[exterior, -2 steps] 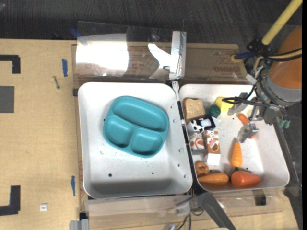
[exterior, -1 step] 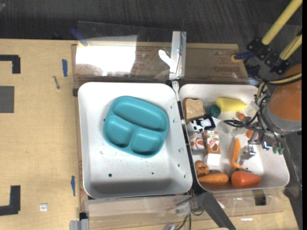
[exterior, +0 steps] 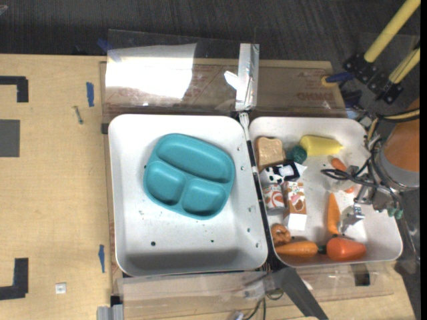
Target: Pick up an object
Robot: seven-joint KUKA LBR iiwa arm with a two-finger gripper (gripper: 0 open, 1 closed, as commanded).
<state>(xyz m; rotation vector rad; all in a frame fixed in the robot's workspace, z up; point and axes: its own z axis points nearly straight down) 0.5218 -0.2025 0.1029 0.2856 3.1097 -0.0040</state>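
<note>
On the desk [exterior: 53, 179], two white bins are being viewed side by side: the left bin [exterior: 133, 239] is being occupied by a teal divided plate [exterior: 189, 174], the right bin [exterior: 380, 235] by small toy foods. The gripper [exterior: 351, 216] is being positioned low beside an orange carrot [exterior: 332, 213]; how wide it is standing cannot be told. With pieces being crowded together, a neighbouring tomato [exterior: 345, 248] is likely being risked instead of a clean grasp.

A robotics lab. Left of the gripper [exterior: 352, 213], two white bins [exterior: 127, 179] sit on a taped plywood bench [exterior: 47, 179]. Toy food [exterior: 297, 249] fills the nearer one.
</note>
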